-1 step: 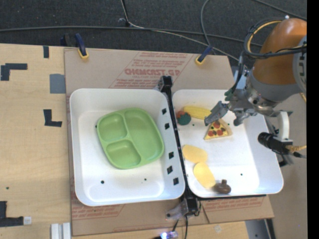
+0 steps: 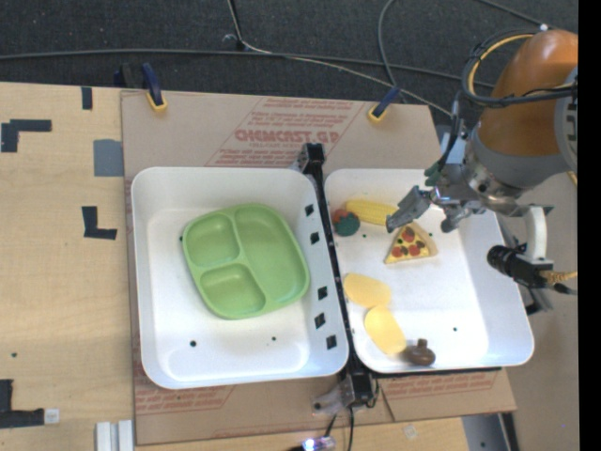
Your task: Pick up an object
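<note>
The hand (image 2: 430, 211) hangs over the far part of the right bin (image 2: 488, 294), its two dark fingers spread apart with nothing between them. One finger (image 2: 406, 209) points down toward the pizza slice (image 2: 410, 244), which lies on the bin floor just below and slightly left of the hand, apart from it; whether the fingertip touches the slice I cannot tell.

Counting what lies in this bin: one pizza slice, one yellow corn-like piece (image 2: 370, 212) just left of the hand, one small red and green piece (image 2: 346, 221) touching that corn's left end, two flat yellow chip-like pieces (image 2: 366, 291) (image 2: 383, 331) well below the hand and to its left, one lying just beside the other, and one small brown piece (image 2: 419, 352) at the lower end of the nearer chip. That makes six things in all.

Further left of the hand, past the dividing rims with their black clips, is the second bin (image 2: 160, 252), holding one green divided plate (image 2: 245, 260) with three compartments.

Both bins stand on one cardboard sheet (image 2: 272, 130) laid on the counter (image 2: 56, 280), fixed at its far edge by two clamps (image 2: 152, 90) (image 2: 380, 109). The arm's orange band (image 2: 540, 64) shows above and right of the hand.
</note>
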Controlling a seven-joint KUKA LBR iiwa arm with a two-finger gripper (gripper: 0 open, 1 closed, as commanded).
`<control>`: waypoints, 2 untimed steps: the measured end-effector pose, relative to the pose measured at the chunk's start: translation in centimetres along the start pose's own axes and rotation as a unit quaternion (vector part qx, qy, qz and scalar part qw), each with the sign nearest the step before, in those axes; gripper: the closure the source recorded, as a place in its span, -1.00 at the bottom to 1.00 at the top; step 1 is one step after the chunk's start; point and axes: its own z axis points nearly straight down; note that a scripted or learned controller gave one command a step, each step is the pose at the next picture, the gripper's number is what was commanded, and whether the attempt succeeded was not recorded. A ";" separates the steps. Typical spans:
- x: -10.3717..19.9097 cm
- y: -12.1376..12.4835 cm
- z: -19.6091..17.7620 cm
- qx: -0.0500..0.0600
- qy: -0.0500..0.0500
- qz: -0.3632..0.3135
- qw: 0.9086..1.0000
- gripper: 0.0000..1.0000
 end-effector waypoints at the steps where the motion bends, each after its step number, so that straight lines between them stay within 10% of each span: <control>1: 0.3 -0.6 4.5 0.002 0.000 0.000 1.000 -1.00; 2: 0.5 -1.3 9.1 0.002 0.000 0.000 1.000 -1.00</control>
